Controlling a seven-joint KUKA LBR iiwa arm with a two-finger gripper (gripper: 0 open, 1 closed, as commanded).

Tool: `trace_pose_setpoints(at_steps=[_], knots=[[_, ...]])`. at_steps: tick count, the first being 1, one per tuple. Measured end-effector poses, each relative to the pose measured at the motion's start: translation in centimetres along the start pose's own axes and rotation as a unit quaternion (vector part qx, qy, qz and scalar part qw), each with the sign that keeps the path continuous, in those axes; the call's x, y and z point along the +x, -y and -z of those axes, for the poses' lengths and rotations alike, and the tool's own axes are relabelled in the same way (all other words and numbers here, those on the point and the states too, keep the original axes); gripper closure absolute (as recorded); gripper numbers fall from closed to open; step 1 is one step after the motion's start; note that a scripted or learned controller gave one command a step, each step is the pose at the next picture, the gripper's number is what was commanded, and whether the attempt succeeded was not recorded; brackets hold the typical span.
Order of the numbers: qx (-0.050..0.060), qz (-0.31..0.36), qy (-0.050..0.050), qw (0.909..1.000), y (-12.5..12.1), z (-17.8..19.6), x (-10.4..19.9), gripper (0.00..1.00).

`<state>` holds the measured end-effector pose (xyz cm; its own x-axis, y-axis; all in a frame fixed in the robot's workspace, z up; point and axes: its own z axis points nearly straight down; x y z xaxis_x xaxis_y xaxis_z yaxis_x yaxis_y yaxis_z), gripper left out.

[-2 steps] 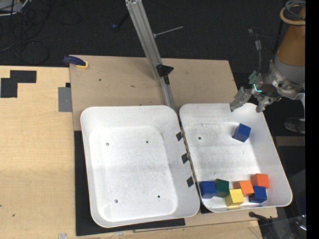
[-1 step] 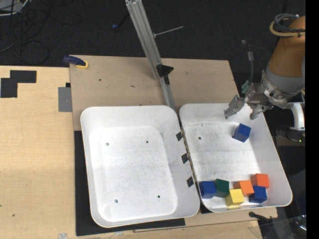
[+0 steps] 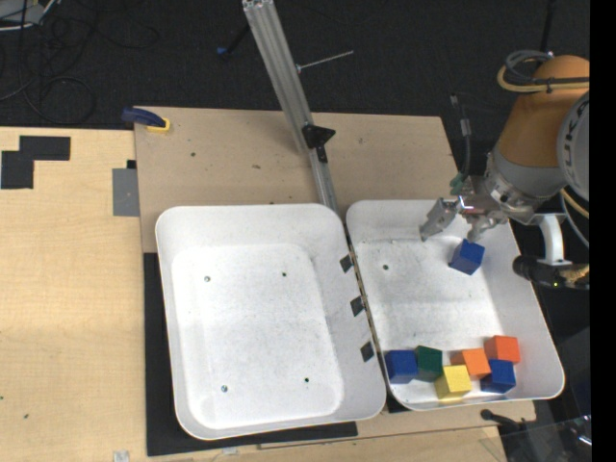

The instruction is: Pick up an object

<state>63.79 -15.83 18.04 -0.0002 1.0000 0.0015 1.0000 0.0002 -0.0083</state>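
A small blue cube (image 3: 468, 257) is seen tilted in the upper part of the right bin (image 3: 423, 296), just below the gripper (image 3: 460, 217); whether it is touched cannot be told. Six more cubes are clustered at the bin's lower right corner: blue (image 3: 400, 365), green (image 3: 427, 360), yellow (image 3: 453, 381), orange (image 3: 475, 362), red-orange (image 3: 504, 348) and blue (image 3: 499, 375).

A pale wooden counter (image 3: 58, 258) meets a dark floor (image 3: 125, 46) strewn with cables (image 3: 58, 85); a metal rail (image 3: 284, 75) leans across.
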Motion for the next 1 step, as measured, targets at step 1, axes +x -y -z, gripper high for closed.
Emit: trace_pose_setpoints(at_steps=[1], knots=[[0.001, 0.002, 0.0, 1.0, -0.28, -6.32, 0.67, 0.0]])
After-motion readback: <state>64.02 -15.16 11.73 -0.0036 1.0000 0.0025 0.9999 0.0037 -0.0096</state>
